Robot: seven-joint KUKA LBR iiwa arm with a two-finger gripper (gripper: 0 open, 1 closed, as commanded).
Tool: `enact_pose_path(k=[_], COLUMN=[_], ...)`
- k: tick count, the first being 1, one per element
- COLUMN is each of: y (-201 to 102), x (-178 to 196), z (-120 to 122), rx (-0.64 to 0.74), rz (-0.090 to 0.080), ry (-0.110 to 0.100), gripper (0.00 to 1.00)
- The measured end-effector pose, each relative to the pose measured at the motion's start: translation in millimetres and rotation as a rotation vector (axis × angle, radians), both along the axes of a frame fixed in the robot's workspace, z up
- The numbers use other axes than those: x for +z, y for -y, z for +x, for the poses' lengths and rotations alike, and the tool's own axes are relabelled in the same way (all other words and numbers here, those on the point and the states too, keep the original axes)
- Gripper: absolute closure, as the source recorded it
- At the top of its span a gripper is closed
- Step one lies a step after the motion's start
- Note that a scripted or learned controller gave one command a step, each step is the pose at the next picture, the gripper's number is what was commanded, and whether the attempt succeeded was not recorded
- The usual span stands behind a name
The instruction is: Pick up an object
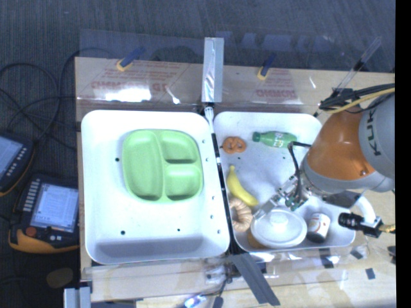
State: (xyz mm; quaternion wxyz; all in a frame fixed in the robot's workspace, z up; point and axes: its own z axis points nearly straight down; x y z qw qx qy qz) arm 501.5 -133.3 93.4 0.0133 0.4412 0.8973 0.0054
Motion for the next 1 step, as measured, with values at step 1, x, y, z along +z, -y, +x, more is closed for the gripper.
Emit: enact_pose_path(k=[1], y=[-20.1], x=[-1.5], z=[-4.5], rx=[-0.309], rz=[0.003], ry=[-0.007], gripper=[0.00])
